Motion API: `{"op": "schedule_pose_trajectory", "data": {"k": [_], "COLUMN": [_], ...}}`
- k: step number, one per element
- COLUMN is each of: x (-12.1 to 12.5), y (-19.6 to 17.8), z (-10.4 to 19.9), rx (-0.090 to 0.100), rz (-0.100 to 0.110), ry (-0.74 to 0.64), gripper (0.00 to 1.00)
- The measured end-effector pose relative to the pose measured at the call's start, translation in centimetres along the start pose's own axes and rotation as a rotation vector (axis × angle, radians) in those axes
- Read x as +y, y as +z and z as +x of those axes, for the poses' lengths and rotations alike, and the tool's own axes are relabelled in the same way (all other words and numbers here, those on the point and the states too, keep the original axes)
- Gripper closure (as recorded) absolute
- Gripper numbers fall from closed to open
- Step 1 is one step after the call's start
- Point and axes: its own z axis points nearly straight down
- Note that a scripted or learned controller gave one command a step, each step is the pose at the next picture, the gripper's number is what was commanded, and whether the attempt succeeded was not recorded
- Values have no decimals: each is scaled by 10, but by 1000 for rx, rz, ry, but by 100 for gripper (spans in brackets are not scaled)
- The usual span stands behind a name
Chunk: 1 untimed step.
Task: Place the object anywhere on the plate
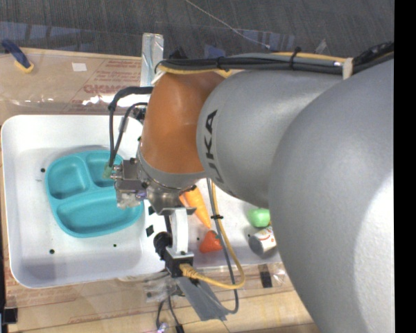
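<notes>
In the left bin [28, 266], the teal plate [83, 207] shows nothing on it. A carrot [196, 208], red piece [209, 242] and green ball [260, 218] lie in the right bin [230, 222]. The gripper [133, 189] hangs over the plate's right rim; its opening and load cannot be told. Risk: a release there could spill past the rim.

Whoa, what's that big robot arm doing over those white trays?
The grey and orange robot arm hangs low where the two white bins meet, right beside the blue plate in the left bin. Its job is to put a thing on that plate. An orange piece, a red piece and a green ball lie in the right bin. Its wrist hides whether it holds anything.
</notes>
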Motion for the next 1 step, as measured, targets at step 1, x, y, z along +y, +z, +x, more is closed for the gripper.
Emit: {"op": "schedule_pose_trajectory", "data": {"k": [1], "x": [78], "y": [-43], "z": [99], "rx": [0], "rz": [-2], "ry": [-32], "gripper": [100]}}
